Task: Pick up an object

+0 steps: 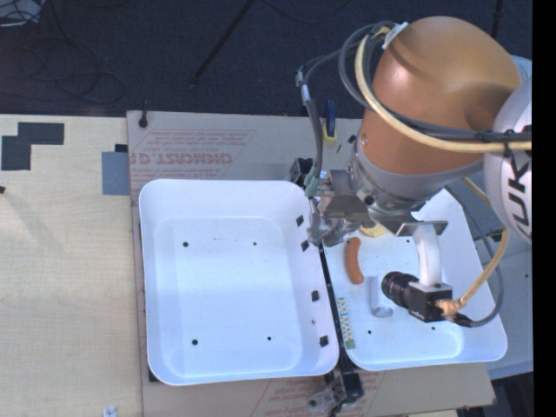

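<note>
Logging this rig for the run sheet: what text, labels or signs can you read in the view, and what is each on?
Cardboard sheet under the bins: red print, upside down and mirrored, too blurred to read.
Arm's white casing: dark letters "UK", cut off by the frame edge.
Nothing else legible.

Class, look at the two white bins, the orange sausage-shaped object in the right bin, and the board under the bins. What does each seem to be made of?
White bins: probably moulded plastic, smooth, slightly glossy, with rounded corners.
Orange sausage-shaped object: possibly plastic or rubber; uniform colour, soft sheen. Hard to tell.
Board: looks like brown cardboard, matte, with printed lettering.
</note>
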You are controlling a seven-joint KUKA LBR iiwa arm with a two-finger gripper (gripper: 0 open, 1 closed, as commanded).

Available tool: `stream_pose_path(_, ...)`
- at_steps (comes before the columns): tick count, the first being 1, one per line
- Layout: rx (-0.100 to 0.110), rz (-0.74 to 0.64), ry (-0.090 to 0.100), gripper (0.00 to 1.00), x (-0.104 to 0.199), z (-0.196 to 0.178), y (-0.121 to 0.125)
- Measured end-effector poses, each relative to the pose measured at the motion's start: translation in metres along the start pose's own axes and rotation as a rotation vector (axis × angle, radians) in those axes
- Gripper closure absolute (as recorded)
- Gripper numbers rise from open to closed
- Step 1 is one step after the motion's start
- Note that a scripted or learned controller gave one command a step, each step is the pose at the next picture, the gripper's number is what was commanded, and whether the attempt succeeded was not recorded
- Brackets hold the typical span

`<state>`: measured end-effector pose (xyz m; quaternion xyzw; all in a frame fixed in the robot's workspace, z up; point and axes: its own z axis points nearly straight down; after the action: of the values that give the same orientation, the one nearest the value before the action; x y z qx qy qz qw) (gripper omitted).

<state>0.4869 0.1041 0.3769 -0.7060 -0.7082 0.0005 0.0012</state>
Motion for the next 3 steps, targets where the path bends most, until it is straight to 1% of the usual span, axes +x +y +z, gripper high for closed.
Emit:
stream_pose_path(1, 0.005, -0.003, -0.003, 1.00, 0.000, -0.006, 0.003)
stream_pose_path(2, 0.010, 0.006, -0.004, 1.00, -0.029, 0.070, -0.013)
stream_pose_path(3, -0.007, 0.000, 0.000, 1.00, -0.008, -0.026, -0.011)
